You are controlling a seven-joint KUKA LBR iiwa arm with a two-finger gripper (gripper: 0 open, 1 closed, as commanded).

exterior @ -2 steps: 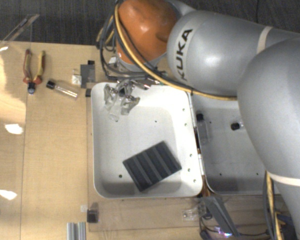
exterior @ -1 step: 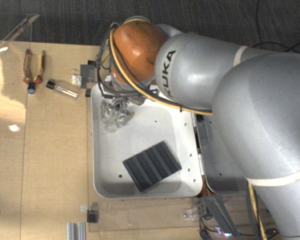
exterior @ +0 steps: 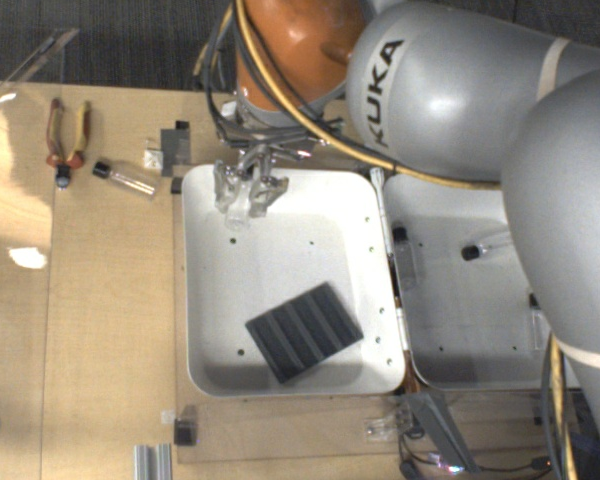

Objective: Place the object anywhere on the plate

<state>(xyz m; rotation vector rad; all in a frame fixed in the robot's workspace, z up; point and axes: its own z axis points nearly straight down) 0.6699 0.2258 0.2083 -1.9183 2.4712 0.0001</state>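
My hand [exterior: 248, 194] hangs over the far left corner of the left bin [exterior: 205, 298], close to that bin's back wall. I cannot tell whether it is clenched or released, and I see nothing caught in it. The orange band [exterior: 295, 23] of my arm sits just behind the hand, past the bin's far rim, with cables looping around it.

A dark ribbed block [exterior: 304, 331] lies flat on the left bin's floor, toward its near edge and turned at a slant to the walls. It is well apart from my hand, with bare white floor between them.

The right bin [exterior: 450, 308] stands against the left bin's right wall.

On the worktop [exterior: 100, 318] beyond the left bin's left side lie red-handled pliers [exterior: 65, 138] and a small clear tube [exterior: 125, 178].
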